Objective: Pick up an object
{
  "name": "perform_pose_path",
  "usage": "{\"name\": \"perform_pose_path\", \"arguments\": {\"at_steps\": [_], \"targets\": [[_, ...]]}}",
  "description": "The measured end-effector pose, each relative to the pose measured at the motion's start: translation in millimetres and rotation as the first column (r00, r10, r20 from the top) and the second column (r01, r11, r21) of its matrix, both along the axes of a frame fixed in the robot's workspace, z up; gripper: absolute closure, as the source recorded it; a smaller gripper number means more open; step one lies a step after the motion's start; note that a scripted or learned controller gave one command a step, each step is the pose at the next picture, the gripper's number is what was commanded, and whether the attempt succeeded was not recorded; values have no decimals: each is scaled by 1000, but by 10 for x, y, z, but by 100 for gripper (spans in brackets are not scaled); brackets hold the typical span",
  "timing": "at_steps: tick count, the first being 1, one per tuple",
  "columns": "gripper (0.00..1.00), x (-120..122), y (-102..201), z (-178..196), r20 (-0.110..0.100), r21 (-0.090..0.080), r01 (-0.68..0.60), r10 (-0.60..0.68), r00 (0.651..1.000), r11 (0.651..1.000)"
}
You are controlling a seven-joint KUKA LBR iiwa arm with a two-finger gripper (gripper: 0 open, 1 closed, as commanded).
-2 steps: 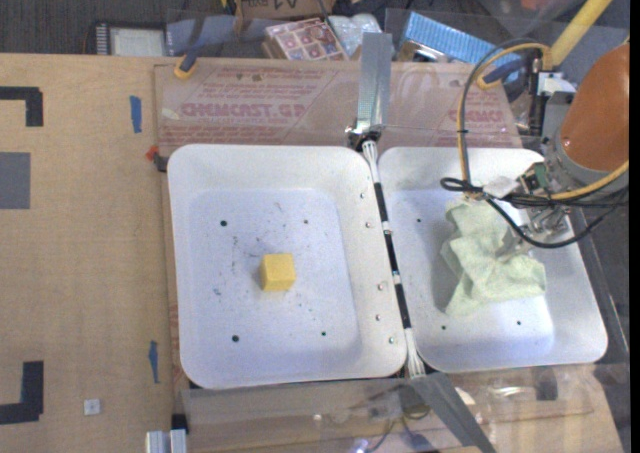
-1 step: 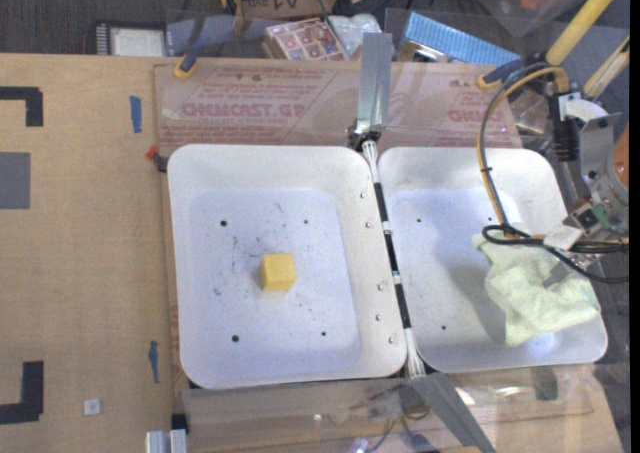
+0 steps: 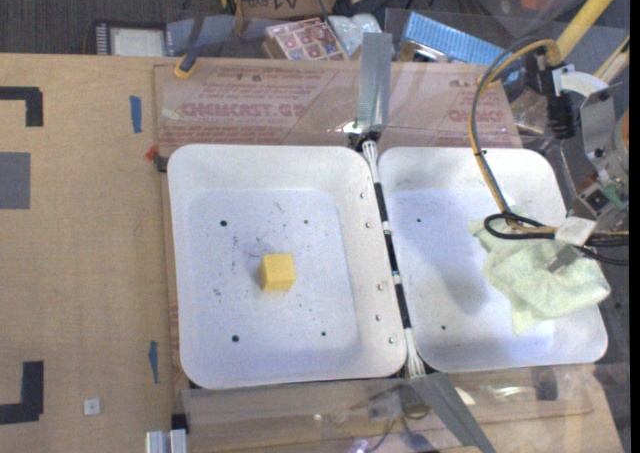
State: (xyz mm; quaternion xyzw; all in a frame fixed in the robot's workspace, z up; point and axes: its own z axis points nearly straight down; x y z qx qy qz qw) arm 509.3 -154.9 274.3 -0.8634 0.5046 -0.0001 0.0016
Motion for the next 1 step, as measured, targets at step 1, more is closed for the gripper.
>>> {"name": "perform_pose_path", "arguments": {"at_steps": [1], "targets": [[100, -300, -448, -181, -3, 0, 11, -11, 1000, 1000]]}}
